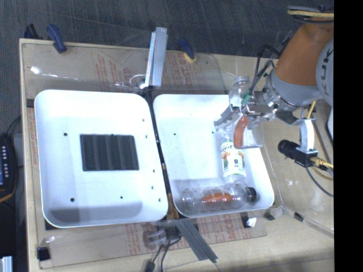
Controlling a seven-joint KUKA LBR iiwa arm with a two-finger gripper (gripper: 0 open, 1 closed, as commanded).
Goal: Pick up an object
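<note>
Two clear plastic bottles [218, 196] in smooth white bin [187, 152].

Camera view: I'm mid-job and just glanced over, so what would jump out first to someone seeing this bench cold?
The grey arm with its orange band reaches in from the right, its tool low over the far side of the right bin. In that bin lie two clear bottles: an upright-labelled bottle along the right wall and another bottle along the near wall. The left bin has a dark ribbed panel at its middle.
</note>
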